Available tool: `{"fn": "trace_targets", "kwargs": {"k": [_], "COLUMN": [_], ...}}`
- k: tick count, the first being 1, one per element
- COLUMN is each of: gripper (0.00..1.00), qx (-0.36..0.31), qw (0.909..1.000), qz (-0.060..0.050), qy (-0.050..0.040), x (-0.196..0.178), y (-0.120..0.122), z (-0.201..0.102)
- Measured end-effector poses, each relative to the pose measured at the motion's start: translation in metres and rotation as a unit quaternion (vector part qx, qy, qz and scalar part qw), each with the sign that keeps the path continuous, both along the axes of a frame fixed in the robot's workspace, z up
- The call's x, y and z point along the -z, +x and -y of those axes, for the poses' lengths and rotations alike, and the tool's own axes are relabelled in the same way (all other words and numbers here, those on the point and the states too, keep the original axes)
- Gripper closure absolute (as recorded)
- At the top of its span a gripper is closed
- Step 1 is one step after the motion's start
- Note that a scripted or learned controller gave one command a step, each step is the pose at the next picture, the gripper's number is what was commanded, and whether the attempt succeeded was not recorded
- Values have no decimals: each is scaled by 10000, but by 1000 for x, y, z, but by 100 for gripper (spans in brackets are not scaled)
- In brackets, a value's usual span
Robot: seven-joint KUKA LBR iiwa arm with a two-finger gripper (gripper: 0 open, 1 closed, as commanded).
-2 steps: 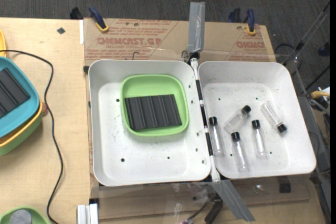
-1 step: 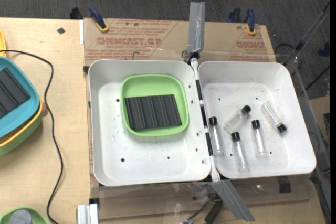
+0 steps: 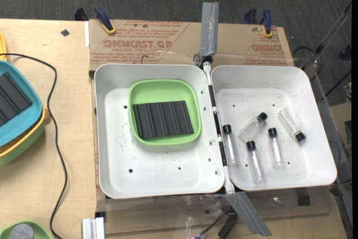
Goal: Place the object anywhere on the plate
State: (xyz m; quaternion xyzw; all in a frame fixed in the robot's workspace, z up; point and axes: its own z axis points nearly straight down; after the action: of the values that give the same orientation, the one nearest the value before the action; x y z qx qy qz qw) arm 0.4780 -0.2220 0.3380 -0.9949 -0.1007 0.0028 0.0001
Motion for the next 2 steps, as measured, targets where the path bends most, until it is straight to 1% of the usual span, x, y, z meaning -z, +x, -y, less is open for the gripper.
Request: {"fn": "trace_targets", "kwargs": {"k": [1,2], "gripper": [0,0], "qx": [21,21], "qw": [10000,10000], "qz": [0,-2], "qy": [6,8], "x": [60,66], "y": [-1,-1], "z": [0,0]}}
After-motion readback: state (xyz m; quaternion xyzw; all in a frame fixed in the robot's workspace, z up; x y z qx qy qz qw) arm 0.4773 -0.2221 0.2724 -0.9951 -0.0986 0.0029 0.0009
